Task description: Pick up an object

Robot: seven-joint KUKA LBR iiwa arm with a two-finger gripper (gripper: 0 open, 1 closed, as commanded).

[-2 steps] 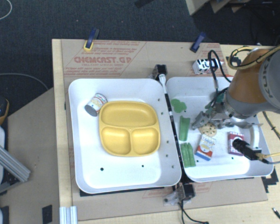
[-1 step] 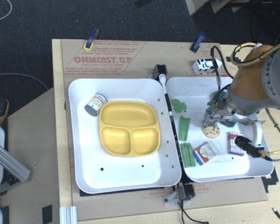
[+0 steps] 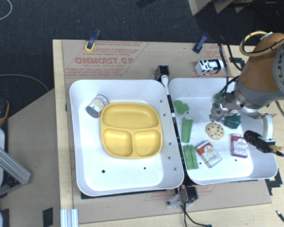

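hand [image 3: 223, 111], state indiscernible, hovers just above the cookie [image 3: 215, 130]; teal toy [image 3: 232, 121] beside the cookie could be nudged, spoiling the grasp.

Arm [image 3: 267, 74]: bulky rounded links, grey shell, with an orange band [image 3: 262, 56] wrapping the segment above the wrist. Grey collar below the band, lighter grey rim at its lower edge. Gripper [image 3: 222, 109]: small metallic silver block, shiny bracket parts, finger detail too small to read. Yellow cable loop [image 3: 250, 39] and thin black cables run along the far side of the arm. Dark wires trail down near the wrist.
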